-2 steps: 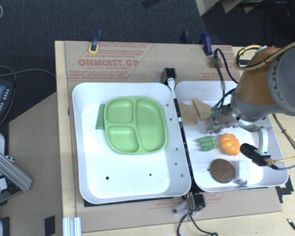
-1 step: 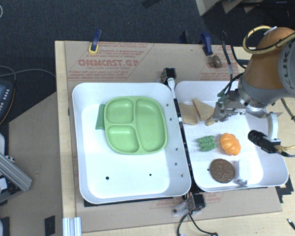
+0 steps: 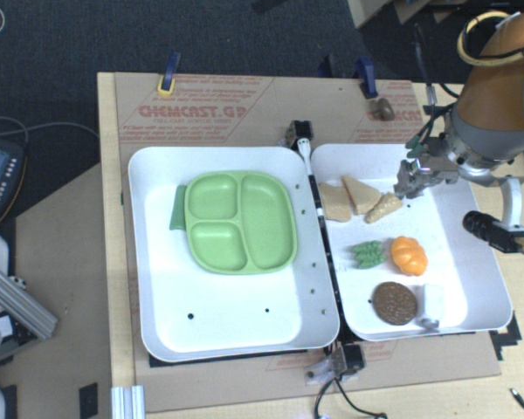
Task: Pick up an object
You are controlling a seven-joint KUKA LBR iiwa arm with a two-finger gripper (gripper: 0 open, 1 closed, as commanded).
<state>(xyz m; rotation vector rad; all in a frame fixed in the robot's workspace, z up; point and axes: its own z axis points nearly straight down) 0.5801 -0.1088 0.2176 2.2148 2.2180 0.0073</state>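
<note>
Overhead, two white bins seen side by side on table. Left bin (image 3: 157,260): green divided tray (image 3: 241,221). Right bin (image 3: 472,260): bread wedges (image 3: 349,197) near its far left corner, green toy (image 3: 368,253), orange pumpkin (image 3: 409,255), brown cookie (image 3: 394,303) toward near edge. Tool (image 3: 410,182) poised low by far edge, just beside tan wedge (image 3: 383,207); grip state cannot be told. Nothing seen lifted; pick judged not yet done.

In the right bin (image 3: 480,234) the food crowds the left half: bread (image 3: 335,202), a cheese wedge (image 3: 362,192) and a crusty piece (image 3: 383,208) touch in a row, with the green sprig (image 3: 367,254), orange fruit (image 3: 409,255) and brown cookie (image 3: 394,303) below. Its right side lies bare. The green tray (image 3: 241,221) fills the upper left bin (image 3: 157,304), leaving open floor below it.
</note>
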